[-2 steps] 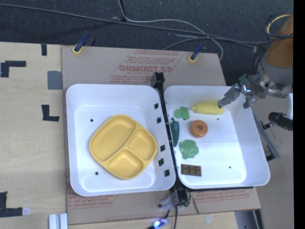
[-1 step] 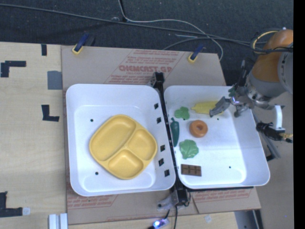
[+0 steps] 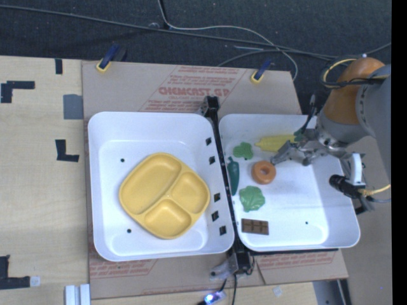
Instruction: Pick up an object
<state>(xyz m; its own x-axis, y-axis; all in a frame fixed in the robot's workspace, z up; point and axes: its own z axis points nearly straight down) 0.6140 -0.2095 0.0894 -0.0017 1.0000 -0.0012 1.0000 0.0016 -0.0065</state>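
The right bin [image 3: 318, 234] holds several small toys. An orange doughnut [image 3: 263, 171] lies near its middle, with a yellow piece [image 3: 275, 143] just behind it. Further left are a small green leaf [image 3: 242, 150], a dark green pepper [image 3: 233, 174] along the left wall and a larger green leafy piece [image 3: 252, 199]. A brown chocolate bar [image 3: 255, 227] rests near the front. My gripper [image 3: 284, 153] reaches in low from the right, its tip between the yellow piece and the doughnut, close to both. I see nothing held in it.
The left bin [image 3: 105, 138] carries a yellow divided plate [image 3: 165, 194]. A black divider [image 3: 219, 170] runs between the bins. The grey arm with its orange band [image 3: 348, 100] and cables occupies the right bin's far right side. Cardboard [image 3: 191, 88] lies under both bins.
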